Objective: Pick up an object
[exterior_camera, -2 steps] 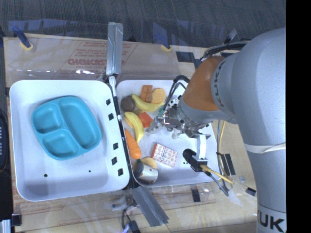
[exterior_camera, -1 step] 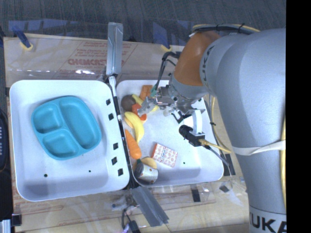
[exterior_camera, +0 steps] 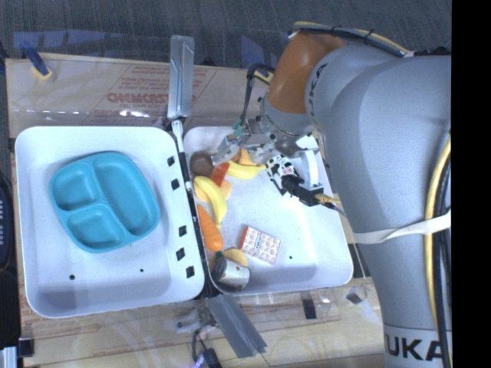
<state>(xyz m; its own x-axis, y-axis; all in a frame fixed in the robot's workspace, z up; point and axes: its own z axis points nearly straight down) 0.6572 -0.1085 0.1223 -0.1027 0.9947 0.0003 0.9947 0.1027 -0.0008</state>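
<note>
Down at the back of the right bin sits the gripper, tucked under the grey wrist with its orange band, and whether it has hold of anything I cannot tell, the wrist hardware crowds the spot. It is right over the cluster at the bin's upper left: a yellow banana just beneath it, a small brown round piece by the divider, a reddish-orange chunk between them. Further down the same wall lie a second banana, a carrot, a patterned card box out on the open floor, and a metal cup in the near corner. Over in the left bin, a blue divided plate rests alone. My read: the pick is at the descent-and-grasp stage, nothing visibly lifted. To do it well, settle on one target, the upper banana looks likeliest, straddle its narrow width rather than its length, and keep clear of the neighbours touching it. Crowding is the risk; a pinch on two items could slip both.
</note>
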